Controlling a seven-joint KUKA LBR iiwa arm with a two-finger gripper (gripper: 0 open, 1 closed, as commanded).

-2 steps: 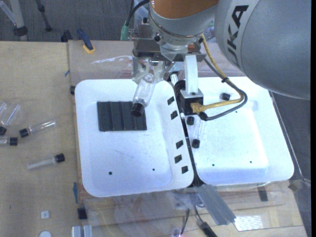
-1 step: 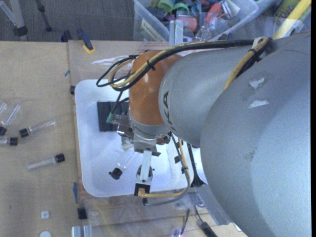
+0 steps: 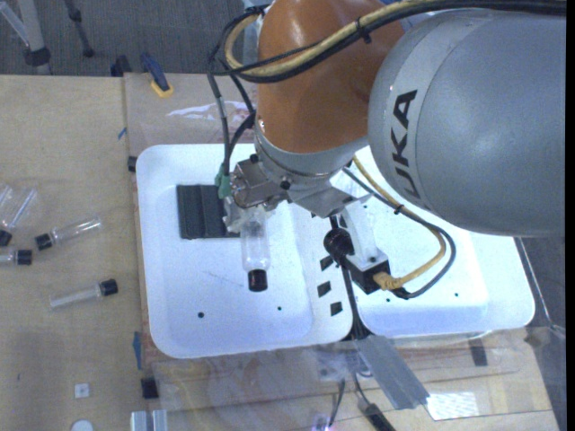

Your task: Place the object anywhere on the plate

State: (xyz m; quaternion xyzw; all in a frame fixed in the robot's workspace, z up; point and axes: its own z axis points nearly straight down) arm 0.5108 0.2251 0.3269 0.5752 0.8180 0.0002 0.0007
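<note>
One dark plate (image 3: 199, 212) lies in the left bin (image 3: 162, 268). Just right of the plate, a clear black-capped vial (image 3: 255, 257) hangs clamped in the end effector (image 3: 249, 227), above the bin floor.

The grey arm (image 3: 467, 97) reaches over the left bin (image 3: 171, 294). Below its gripper (image 3: 250, 206) a clear vial with a black cap (image 3: 255, 260) points toward the bin's front edge. A dark plate (image 3: 199, 211) lies near the back-left corner.
</note>
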